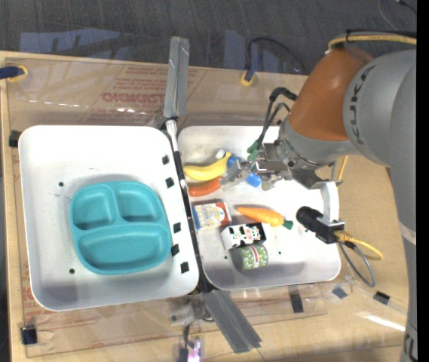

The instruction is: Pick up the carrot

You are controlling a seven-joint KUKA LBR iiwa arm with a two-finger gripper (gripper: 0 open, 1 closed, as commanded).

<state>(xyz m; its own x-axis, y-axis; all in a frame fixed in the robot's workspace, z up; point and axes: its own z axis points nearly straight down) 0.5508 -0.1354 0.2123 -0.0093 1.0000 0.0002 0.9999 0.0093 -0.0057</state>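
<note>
Clearly the approach step is in hand: the pincer hangs over the right bin, grip state impossible to tell, and must drop toward the carrot lying just below it. Far left, the left bin holds a teal tray. Beside the pincer sits a banana; below the carrot, a can.
</note>
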